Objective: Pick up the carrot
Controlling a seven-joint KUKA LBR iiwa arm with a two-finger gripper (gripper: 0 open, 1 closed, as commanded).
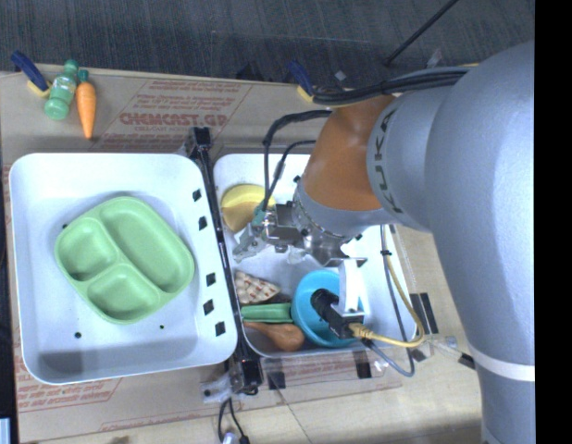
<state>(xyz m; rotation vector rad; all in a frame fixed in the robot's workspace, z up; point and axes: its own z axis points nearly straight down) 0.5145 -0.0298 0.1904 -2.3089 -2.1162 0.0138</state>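
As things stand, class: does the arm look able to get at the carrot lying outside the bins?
Probably, but not directly. The carrot lies uncovered on the board beyond the left bin, beside a green bottle. The arm hangs over the right bin, so it must cross the left bin.

"KUKA" on arm [383, 160], "CHEMCAST GP" on bench board [172, 118]

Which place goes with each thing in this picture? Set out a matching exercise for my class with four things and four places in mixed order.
Things:
1. carrot
2. green tray
3. blue cup
4. yellow item

Places:
A. in the left bin
B. far end of the right bin
C. on the cardboard beyond the bins
D. near end of the right bin

Pairs: 1-C, 2-A, 3-D, 4-B
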